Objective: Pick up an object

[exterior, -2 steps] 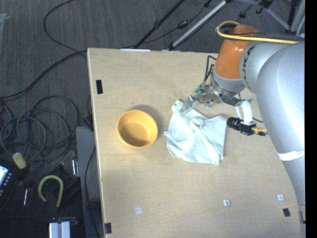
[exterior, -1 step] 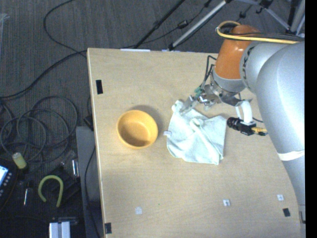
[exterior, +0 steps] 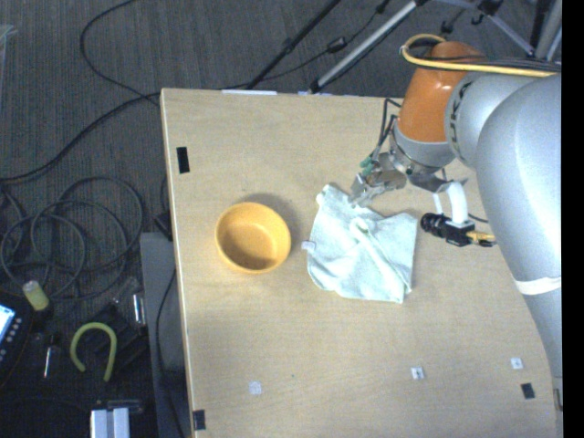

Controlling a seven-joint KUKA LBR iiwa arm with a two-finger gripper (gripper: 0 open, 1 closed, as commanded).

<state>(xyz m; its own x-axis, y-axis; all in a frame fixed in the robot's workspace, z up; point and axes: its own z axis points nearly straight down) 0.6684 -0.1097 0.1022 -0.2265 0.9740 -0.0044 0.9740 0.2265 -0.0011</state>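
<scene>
Gripper is down at bench level, hanging off the grey arm with the orange wrist band that comes in from the right. Its tip sits right on the upper edge of the crumpled pale mint-white cloth. Contact looks real, but whether it is spread or pinching fabric can't be read from this angle. From the tip, the cloth spreads downward in view and slightly to both sides. It lies mostly flat, with folds bunched directly below the gripper, and one corner pokes up just left of the tip. The round yellow plastic bowl sits upright, mouth up, well to the gripper's left on the far side of the cloth. It is near the cloth's left edge but there is a visible gap, no touching. Both rest on the pale wooden bench top. A small black rectangular mark is far left of the gripper, near the bench's left edge. Off the bench, further left on the dark floor, are loose black cables and a green U-shaped piece.
</scene>
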